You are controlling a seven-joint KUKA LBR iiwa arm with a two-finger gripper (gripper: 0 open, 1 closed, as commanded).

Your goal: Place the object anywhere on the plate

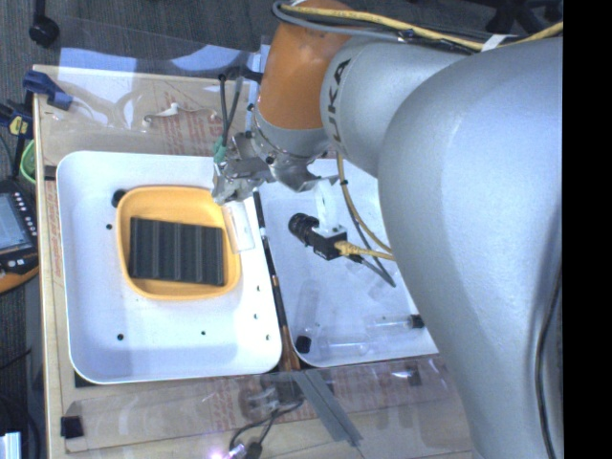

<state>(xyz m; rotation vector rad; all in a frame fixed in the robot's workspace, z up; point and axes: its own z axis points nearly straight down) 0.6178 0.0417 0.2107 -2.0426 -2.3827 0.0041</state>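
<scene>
Camera view shows the two-finger gripper (232, 187) over the right rim of the yellow rounded-square plate with a dark ribbed centre (177, 245), which lies in the left shallow white bin (163, 352), presumably for placing, though no object is discernible.

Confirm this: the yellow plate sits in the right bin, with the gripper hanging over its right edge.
Not quite. The camera view shows the yellow plate in the left bin, not the right one. The rest holds: the gripper hangs over the plate's right edge.
</scene>
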